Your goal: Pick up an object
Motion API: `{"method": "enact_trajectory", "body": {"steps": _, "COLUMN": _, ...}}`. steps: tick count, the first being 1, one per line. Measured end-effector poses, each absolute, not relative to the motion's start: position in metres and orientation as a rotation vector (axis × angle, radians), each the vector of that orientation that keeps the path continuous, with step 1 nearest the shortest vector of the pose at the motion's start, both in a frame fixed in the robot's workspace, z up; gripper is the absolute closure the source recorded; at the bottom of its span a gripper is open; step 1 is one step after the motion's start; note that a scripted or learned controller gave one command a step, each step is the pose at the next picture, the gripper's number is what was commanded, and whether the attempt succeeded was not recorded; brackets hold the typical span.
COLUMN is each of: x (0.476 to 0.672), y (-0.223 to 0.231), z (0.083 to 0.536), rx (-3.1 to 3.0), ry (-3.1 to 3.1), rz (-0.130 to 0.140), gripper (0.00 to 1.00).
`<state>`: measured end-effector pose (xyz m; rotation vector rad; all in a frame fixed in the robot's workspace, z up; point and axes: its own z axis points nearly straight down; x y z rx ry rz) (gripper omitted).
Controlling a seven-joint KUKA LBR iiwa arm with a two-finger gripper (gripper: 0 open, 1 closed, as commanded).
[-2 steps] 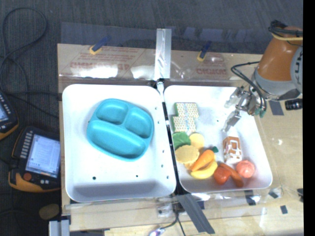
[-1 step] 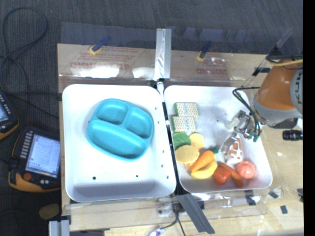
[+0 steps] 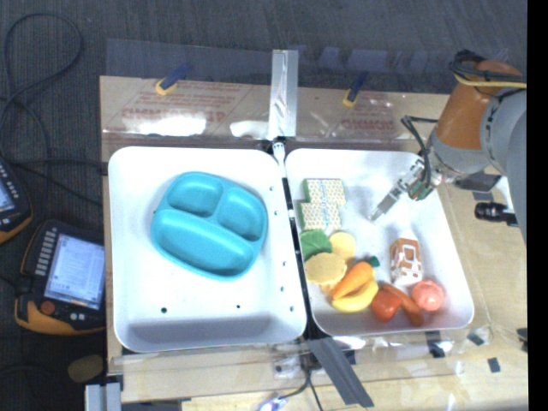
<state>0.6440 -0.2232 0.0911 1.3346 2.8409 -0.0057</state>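
Observation:
The right bin (image 3: 445, 229) holds a pile of toy food. There is a pale patterned block (image 3: 324, 202), a green piece (image 3: 314, 241), a yellow round slice (image 3: 325, 269), an orange carrot (image 3: 353, 278), a banana (image 3: 358, 298), a red-and-white can (image 3: 405, 259), a red piece (image 3: 385, 303) and a pink-red ball (image 3: 428, 295). My gripper (image 3: 383, 206) hangs over bare bin floor at the back of the right bin, slanting down to the left. It is to the right of the patterned block and above the can, and nothing is seen in it.
A blue divided plate (image 3: 210, 222) lies in the left bin (image 3: 128, 298). A metal divider (image 3: 283, 101) stands behind the seam between the bins. Handheld devices (image 3: 64, 272) and cables lie on the floor at the left.

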Motion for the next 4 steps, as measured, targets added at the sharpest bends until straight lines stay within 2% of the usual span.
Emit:
{"method": "enact_trajectory", "body": {"steps": 1, "x": 0.571, "y": -0.217, "z": 0.094, "rx": 1.762, "ry": 2.604, "rz": 0.008, "gripper": 0.0}}
{"method": "enact_trajectory", "body": {"steps": 2, "x": 0.571, "y": -0.218, "z": 0.104, "rx": 1.757, "ry": 2.6, "rz": 0.0, "gripper": 1.0}}
{"method": "enact_trajectory", "body": {"steps": 3, "x": 0.584, "y": -0.224, "z": 0.127, "rx": 1.852, "ry": 2.537, "rz": -0.003, "gripper": 1.0}}
{"method": "enact_trajectory", "body": {"steps": 4, "x": 0.573, "y": -0.224, "z": 0.092, "rx": 1.904, "ry": 2.483, "rz": 0.002, "gripper": 1.0}}
